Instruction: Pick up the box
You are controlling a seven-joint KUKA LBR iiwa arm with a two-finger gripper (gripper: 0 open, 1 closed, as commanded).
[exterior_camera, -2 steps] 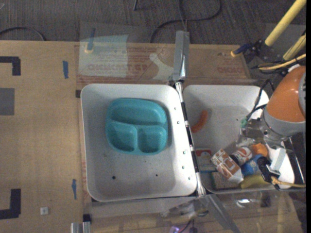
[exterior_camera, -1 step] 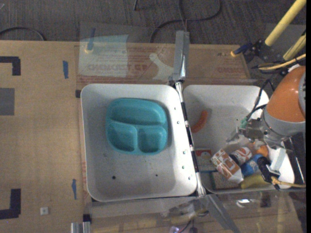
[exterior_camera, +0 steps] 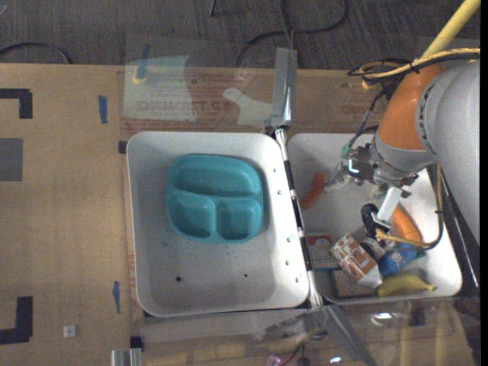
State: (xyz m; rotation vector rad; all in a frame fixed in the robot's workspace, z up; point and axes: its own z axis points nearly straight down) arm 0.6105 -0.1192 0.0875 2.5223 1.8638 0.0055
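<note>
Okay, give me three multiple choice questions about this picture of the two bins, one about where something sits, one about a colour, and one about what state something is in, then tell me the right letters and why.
1. Where does the divided tray lie?
A. In the left bin
B. In the right bin
C. On the bench outside both bins

2. What colour is the divided tray?
A. Red
B. Teal
C. Yellow

3. How does the box stand in relation to the arm?
A. Lifted high above the bin
B. Resting in the right bin among other items
C. Lying in the left bin

Answers: 1 A, the tray sits inside the left bin. 2 B, its surface is plainly teal. 3 B, the box lies low in the right bin next to the banana, with the arm above that bin.
</note>
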